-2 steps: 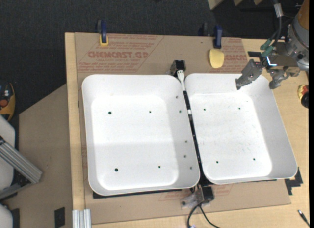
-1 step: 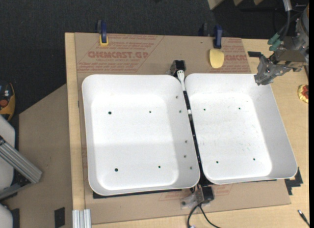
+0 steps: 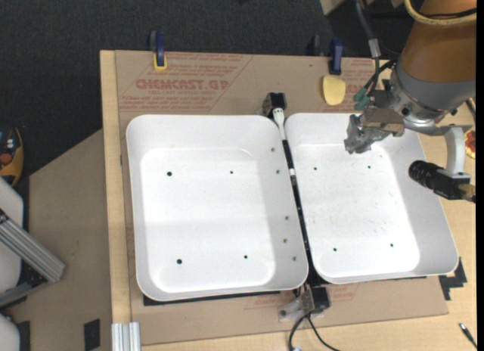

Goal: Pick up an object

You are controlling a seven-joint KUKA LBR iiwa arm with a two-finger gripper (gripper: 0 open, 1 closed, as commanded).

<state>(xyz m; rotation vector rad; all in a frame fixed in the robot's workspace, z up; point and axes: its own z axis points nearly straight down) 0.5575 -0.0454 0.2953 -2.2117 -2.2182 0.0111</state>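
While the grey two-finger gripper (image 3: 361,139) hangs over the upper part of the right-hand shallow white plastic bin (image 3: 423,255), toward the upper right of the frame, whether it is open or closed I cannot tell, and nothing visible sits in it. No loose object lies in that bin or in the left-hand shallow white plastic bin (image 3: 144,213); only small dark dots mark their floors. A pale yellow rounded piece (image 3: 333,88) rests on the brown cardboard-covered bench (image 3: 113,100) just above the right bin, near a blue clamp (image 3: 336,53). To do this step well, I judge the arm should first settle on a real target before descending, since closing over bare bin floor gains nothing.
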